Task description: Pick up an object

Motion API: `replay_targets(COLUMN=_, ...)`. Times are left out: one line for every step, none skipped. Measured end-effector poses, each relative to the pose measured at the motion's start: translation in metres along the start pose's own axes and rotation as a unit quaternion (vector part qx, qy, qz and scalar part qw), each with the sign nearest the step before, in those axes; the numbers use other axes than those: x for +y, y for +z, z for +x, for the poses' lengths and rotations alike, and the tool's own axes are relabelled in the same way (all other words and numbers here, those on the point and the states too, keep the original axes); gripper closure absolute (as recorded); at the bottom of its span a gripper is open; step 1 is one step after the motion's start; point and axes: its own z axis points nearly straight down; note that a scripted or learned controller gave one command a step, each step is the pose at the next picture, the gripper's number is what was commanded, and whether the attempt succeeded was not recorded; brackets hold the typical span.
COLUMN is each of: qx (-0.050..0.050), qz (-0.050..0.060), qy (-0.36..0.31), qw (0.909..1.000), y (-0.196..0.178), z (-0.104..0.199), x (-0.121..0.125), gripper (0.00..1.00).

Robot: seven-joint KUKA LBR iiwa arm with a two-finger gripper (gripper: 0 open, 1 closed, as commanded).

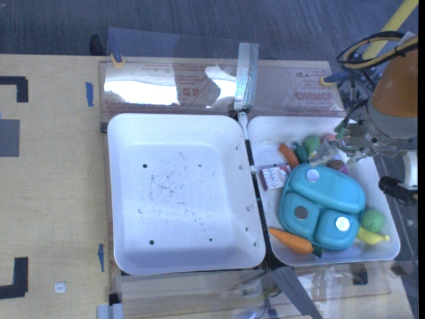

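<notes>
**Over the right bin's upper right corner, pile lies down-left**

My end effector (352,141) sits at the upper right of the right bin (392,244), low among the toys, below the orange band of my wrist (398,88). Metal parts blur into the clutter here; I cannot tell whether it is released, clenched or grasping anything.

Contents of the right bin, all crowded:
- big teal toy (322,208), bulky, rounded, with white buttons, mid-bin. Its long axis runs from upper left to lower right of the frame.
- green round piece (311,145) just left of my end effector, near touching.
- small orange carrot (288,154) left of that, tilted.
- second carrot (292,240) at the lower left of the bin, lying against the teal toy's lower edge.
- yellow piece (372,236) and a green ball (373,219) at the lower right, tucked against the teal toy.
- small printed packet (273,176) by the divider.

Left bin (133,138): scuffed floor, nothing I would go for.

Judgement: the nearest candidates lie directly left and slightly below my end effector; the teal toy lies down-left and looks too broad for a sure pinch. Nothing lifted yet as far as I can see
</notes>
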Motion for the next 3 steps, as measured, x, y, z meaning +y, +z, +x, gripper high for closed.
replay_targets(qx=-0.001, qz=-0.005, qy=-0.072, qw=0.9974, y=0.099, z=0.053, x=0.059, gripper=0.00)
replay_targets(qx=-0.002, qz=-0.005, qy=-0.072, qw=0.9974, y=0.089, z=0.053, x=0.060, gripper=1.00)
replay_targets(qx=0.000, qz=-0.005, qy=-0.089, qw=0.9960, y=-0.002, z=0.130, x=0.031, gripper=1.00)
